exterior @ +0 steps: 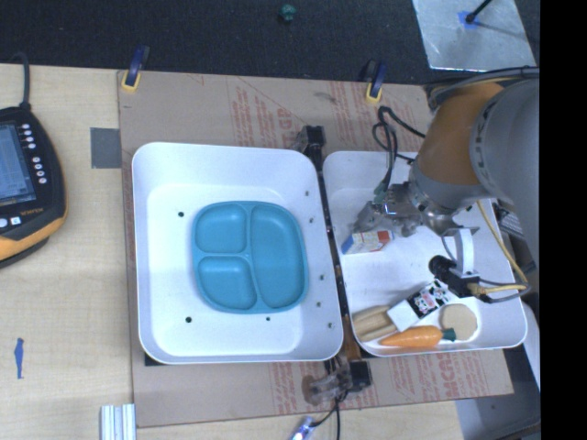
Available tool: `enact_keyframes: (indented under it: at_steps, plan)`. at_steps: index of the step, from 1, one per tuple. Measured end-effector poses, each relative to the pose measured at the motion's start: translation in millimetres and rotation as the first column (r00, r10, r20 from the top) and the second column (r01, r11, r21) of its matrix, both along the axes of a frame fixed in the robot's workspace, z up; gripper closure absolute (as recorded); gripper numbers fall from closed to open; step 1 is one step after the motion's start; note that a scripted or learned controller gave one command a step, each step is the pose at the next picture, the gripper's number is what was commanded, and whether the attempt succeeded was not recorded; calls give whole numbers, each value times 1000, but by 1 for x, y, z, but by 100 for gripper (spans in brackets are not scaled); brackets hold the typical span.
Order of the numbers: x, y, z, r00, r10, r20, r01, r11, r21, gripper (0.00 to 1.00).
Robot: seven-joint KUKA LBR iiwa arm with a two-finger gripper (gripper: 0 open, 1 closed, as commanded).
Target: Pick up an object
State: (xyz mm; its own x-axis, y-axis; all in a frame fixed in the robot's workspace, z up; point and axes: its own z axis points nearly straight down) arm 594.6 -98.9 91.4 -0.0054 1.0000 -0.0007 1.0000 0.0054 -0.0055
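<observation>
My gripper [377,216] reaches in from the right and hangs low over the upper left part of the right bin [341,177]. Right under its tip lies a small white packet with red and blue print [369,239], partly covered by the gripper. At the bin's front lie an orange carrot [413,339], a pale wooden block [371,321], a white and black piece [415,304] and a round cream disc [461,320].
A blue divided plate [249,255] rests in the middle of the left bin [156,168]. An orange and black handheld pendant [23,186] sits on the bench at far left. The grey arm with its orange band [454,140] covers the right bin's far right corner.
</observation>
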Motion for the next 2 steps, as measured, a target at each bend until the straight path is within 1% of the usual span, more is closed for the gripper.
enact_keyframes:
  at_steps: [1,2]
  plan:
    - [7,-9,0,1000,-2,4,2,1000,0,0]
    - [-4,-18,0,1000,-1,0,1,1000,0,0]
